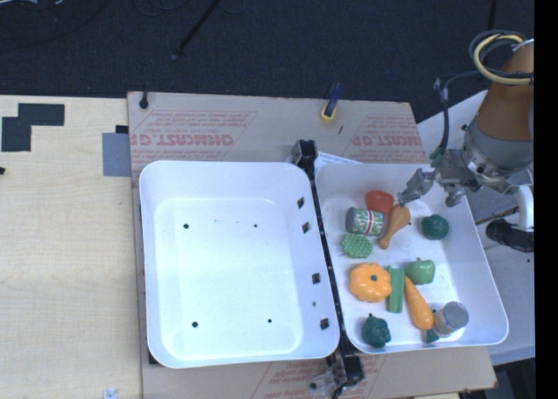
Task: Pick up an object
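Note:
The right bin (488,301) holds several toy foods. Among them are a red piece (378,200), a small can (364,221), an orange-brown drumstick (394,223), a dark green piece (434,227), an orange pumpkin (370,282), a carrot (417,303) and a grey tin (450,317). My gripper (432,194) hangs over the bin's far right part, just above the drumstick's thin end and the dark green piece. Its fingers are spread open with nothing between them.
The left bin (166,214) lies beside the right one, with a black divider (318,258) between them. A green checkered piece (357,246), a green pepper (419,271), a green stick (396,290) and a dark broccoli (377,331) crowd the right bin's near half.

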Tool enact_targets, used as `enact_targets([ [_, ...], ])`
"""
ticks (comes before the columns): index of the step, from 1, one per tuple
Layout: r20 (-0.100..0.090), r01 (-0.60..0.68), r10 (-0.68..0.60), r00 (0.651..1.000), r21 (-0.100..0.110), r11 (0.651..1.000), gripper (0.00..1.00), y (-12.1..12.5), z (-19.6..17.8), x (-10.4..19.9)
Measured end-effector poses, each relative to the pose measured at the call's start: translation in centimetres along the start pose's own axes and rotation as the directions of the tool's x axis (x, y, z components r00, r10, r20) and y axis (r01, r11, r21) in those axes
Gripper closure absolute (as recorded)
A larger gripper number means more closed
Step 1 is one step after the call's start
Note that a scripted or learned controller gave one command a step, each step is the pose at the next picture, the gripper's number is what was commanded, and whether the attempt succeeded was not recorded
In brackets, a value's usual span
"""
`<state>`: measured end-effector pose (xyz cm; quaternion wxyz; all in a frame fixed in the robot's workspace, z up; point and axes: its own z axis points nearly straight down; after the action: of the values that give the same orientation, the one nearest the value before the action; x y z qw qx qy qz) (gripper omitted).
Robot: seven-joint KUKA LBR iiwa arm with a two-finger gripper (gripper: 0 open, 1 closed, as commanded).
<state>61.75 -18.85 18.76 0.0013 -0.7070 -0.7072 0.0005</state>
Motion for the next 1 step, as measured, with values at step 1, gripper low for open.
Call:
enact_targets([
  [1,0.003,-0.001,0.001,1.000,-0.004,1.000,0.00,-0.04,7.92,3.45],
])
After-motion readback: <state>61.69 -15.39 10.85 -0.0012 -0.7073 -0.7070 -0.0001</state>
